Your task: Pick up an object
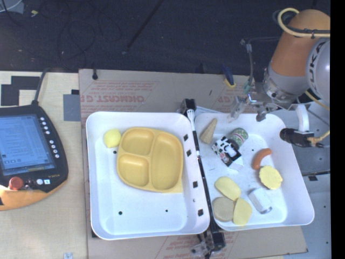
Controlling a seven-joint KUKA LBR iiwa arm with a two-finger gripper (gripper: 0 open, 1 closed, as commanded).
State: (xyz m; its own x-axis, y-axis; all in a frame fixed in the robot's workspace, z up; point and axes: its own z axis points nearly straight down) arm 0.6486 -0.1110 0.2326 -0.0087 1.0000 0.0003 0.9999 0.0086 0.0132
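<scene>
One end effector blurred; arm cropped right.

Arm is cut off by the right edge, so the upper links are out of frame. Gripper is small and blurred against the bin rim; can't tell finger state. Teach pendant is cut by the left edge, screen text too small to read. Clear item in the right bin is too faint to identify. Print on the black-and-white piece is unreadable. Clamp at the bottom is blurred.
</scene>
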